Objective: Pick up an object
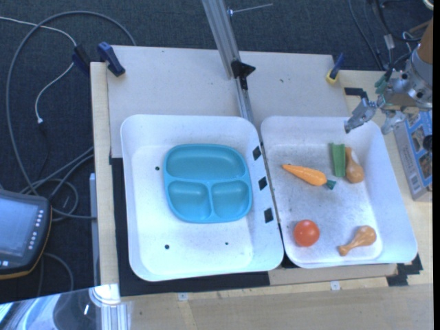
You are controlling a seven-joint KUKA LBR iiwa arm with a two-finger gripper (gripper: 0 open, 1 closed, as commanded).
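In the right bin (pixel 395 205), nearest me, lie a drumstick (pixel 358 238) and a tomato (pixel 306 232). Behind them lies a carrot (pixel 305 174), then a green block (pixel 337 159). Over the bin's far corner hangs the gripper (pixel 375 115), fingers spread, holding nothing.

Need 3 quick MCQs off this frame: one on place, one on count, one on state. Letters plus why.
1. The orange toy carrot lies in:
A. the right white bin
B. the left white bin
C. the blue plate

2. Compartments in the blue plastic divided plate:
A. two
B. three
C. five

3. The claw is:
A. gripping the carrot
B. resting on the plate
C. at the right bin's far corner, holding nothing

Key: 1 A, it lies left of the green block. 2 B, one wide section and two small ones. 3 C, nothing shows between its fingers, and the red tomato and the other toys lie apart from it.
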